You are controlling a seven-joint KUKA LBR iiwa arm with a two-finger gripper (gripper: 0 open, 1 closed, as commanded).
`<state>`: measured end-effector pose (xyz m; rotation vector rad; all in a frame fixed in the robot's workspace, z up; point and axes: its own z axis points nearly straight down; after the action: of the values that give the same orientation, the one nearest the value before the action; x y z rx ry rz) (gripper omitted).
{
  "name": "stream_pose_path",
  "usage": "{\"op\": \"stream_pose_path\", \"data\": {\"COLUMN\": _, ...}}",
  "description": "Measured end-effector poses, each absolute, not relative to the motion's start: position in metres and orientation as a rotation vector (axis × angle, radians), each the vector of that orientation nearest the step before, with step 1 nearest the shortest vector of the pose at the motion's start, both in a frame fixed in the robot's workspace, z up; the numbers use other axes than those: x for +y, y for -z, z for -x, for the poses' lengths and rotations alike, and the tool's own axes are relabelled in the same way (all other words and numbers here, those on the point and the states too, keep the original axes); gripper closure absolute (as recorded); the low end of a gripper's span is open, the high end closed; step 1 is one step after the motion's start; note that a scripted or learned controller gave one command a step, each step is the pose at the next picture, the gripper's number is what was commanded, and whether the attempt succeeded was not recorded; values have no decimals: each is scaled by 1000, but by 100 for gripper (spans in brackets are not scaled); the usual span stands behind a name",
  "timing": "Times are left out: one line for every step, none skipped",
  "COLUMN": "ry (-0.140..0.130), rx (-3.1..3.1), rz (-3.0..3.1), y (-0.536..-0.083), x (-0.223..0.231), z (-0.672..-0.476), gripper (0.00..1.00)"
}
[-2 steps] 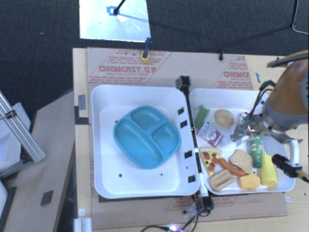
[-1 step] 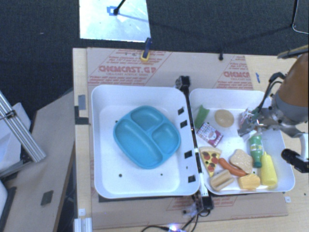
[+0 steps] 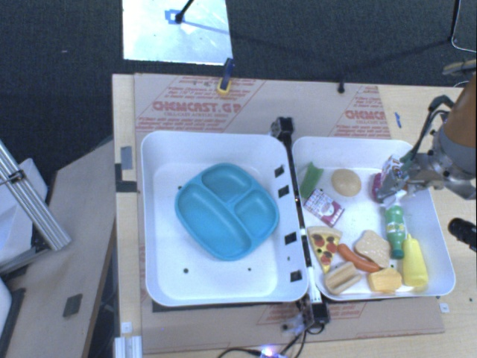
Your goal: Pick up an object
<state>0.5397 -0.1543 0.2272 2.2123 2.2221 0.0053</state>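
Note:
My gripper (image 3: pixel 385 187) hangs low over the far right part of the right bin (image 3: pixel 431 209), just above the green bottle (image 3: pixel 395 230). A pink-purple item (image 3: pixel 389 171) shows right against the gripper; whether it is held is unclear. In the same bin lie a yellow bottle (image 3: pixel 414 263), a bread slice (image 3: pixel 373 246), a cheese wedge (image 3: pixel 384 280), a sausage (image 3: pixel 356 257), a bun (image 3: pixel 341 277), a pizza slice (image 3: pixel 325 245), a pink packet (image 3: pixel 323 206), a round beige roll (image 3: pixel 346 182) and a green vegetable (image 3: pixel 311 177).
The left bin (image 3: pixel 160 162) holds a blue divided plate (image 3: pixel 226 209). A black hinge strip (image 3: pixel 292 200) runs between the two bins. The arm's grey wrist (image 3: pixel 455 155) reaches in from the right above the bin's rim.

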Motion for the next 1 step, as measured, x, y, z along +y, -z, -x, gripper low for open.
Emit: {"op": "stream_pose_path", "data": {"ry": -6, "rx": 2230, "rz": -2210, "y": -221, "x": -121, "z": -585, "gripper": 100}}
